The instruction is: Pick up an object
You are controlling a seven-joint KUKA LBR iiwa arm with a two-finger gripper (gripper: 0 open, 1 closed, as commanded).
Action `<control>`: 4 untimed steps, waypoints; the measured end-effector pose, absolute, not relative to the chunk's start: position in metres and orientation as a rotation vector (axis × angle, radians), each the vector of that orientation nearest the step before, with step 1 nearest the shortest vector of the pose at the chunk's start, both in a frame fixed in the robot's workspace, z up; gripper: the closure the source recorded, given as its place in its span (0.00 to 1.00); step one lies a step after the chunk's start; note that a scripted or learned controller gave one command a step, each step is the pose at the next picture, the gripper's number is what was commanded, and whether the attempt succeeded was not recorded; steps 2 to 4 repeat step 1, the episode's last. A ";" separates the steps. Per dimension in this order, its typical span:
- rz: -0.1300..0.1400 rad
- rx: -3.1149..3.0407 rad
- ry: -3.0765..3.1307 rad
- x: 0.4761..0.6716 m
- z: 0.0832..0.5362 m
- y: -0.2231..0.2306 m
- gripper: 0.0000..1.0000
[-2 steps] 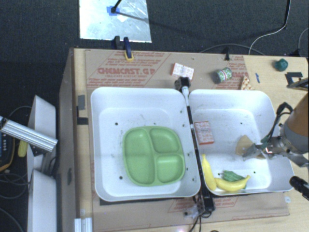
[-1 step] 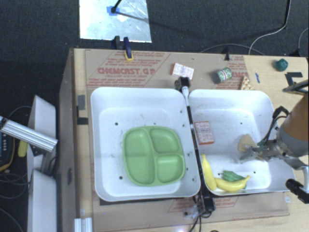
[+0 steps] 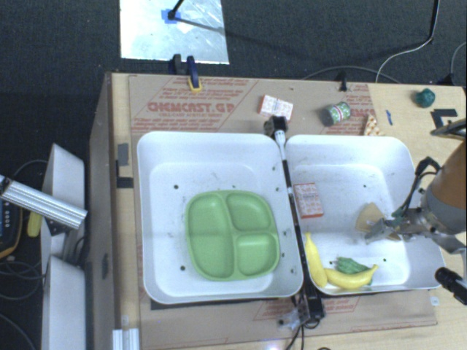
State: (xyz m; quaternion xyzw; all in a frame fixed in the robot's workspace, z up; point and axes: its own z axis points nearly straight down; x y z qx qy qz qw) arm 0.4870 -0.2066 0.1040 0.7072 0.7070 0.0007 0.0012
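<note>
In the right bin (image 3: pixel 343 159) lie two yellow bananas (image 3: pixel 332 272) along the front wall, with a small green object (image 3: pixel 352 265) on top of them. A red and white packet (image 3: pixel 308 200) rests against the divider. A tan piece (image 3: pixel 368 216) lies right of the bin's middle. My gripper (image 3: pixel 385 229) reaches in low from the right, its tip right beside the tan piece; whether it touches the piece I cannot tell.
The left bin (image 3: pixel 168 155) holds a green divided plate (image 3: pixel 232 235). On the cardboard behind the bins sit a white card (image 3: pixel 276 107), a small green can (image 3: pixel 338 112) and a blue clamp (image 3: pixel 192 71). A teal ball (image 3: pixel 425 97) lies far right.
</note>
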 end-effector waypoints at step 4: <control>0.001 2.222 2.220 0.487 0.084 -0.201 0.00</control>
